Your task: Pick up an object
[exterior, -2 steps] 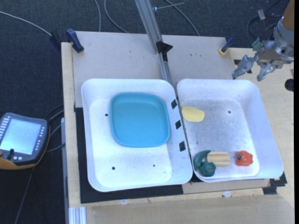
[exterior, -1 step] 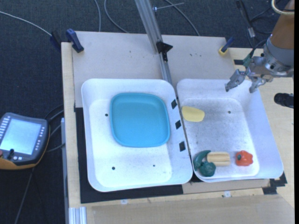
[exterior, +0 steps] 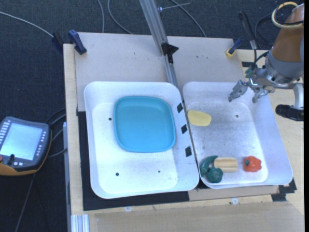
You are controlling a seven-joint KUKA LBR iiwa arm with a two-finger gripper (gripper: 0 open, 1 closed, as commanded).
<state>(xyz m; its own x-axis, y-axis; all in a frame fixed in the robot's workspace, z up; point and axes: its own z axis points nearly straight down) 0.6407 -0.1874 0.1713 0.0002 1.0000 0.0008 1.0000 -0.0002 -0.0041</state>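
Hand (exterior: 247,93) open, fingers spread, gripping nothing, over right bin (exterior: 270,124); yellow piece (exterior: 199,118) lower left; red pepper (exterior: 251,164) well below

End effector (exterior: 246,92) open over right bin (exterior: 270,129), nothing between its fingers. Yellow piece (exterior: 199,118), green pepper (exterior: 211,168), tan block (exterior: 226,164), red tomato (exterior: 251,164) inside. Blue plate (exterior: 144,123) in left bin (exterior: 99,144).
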